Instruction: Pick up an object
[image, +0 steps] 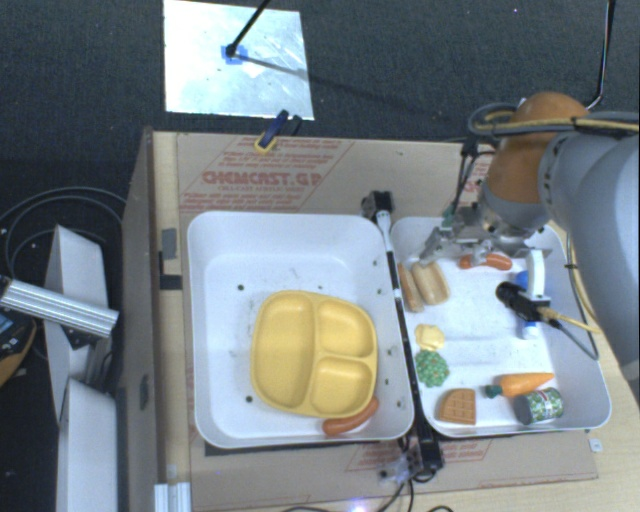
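**Gripper low over the far end of the right bin, a small sausage just beside it.**
The gripper (463, 238) hangs over the far end of the right bin (482, 332); how wide it stands cannot be told from this slant. The small sausage (486, 263) is short, glossy and red-orange with rounded ends. It lies flat on the white floor just beside the gripper, on the near side, and nothing shows it held. A pale tan bun (424, 283) sits to its left, by the wall between the bins. Nearer the camera lie a yellow piece (429, 336), broccoli (432, 368), a waffle (457, 407), a carrot (525, 383) and a green can (541, 405). The left bin (222, 262) bears a yellow divided plate (312, 350) – a longer sausage (351, 422) lies at its near edge.
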